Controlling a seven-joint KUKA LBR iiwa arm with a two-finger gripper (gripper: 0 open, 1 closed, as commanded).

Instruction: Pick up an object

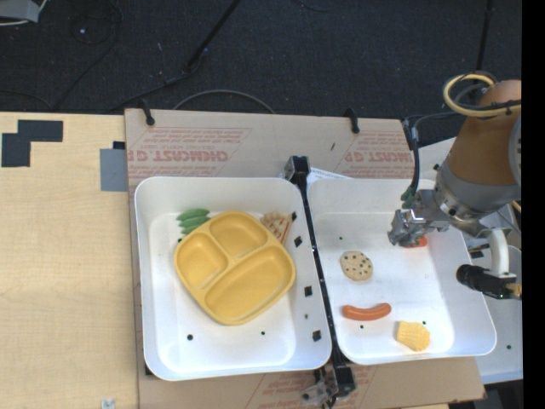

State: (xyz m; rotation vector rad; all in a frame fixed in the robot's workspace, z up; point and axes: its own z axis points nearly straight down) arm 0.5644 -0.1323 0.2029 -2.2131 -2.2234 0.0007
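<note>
Camera view is looking down on two white bins, with the arm (481, 156) reaching in from the right over the right bin (477, 331). The gripper (409, 231) is hanging low at that bin's upper right area, and a small red-orange object (416, 242) is peeking out just beneath it. Whether the tool is gripping that object, merely touching it, or sitting wide or narrow, I cannot tell, since the wrist is covering the tips.

Lower in the same bin, a round cookie (356, 266) with dark chips is lying flat near the middle. Below it a red sausage (367, 311) is lying with its long axis running left to right, curving slightly. Just right of the sausage, a yellow corn piece (413, 336) is sitting near the bin's lower right corner.

In the left bin (162, 348), a yellow divided plate (235, 267) is resting tilted, with a green leafy piece (192, 219) at its upper left and a tan waffle-like piece (277, 224) at its upper right.
</note>
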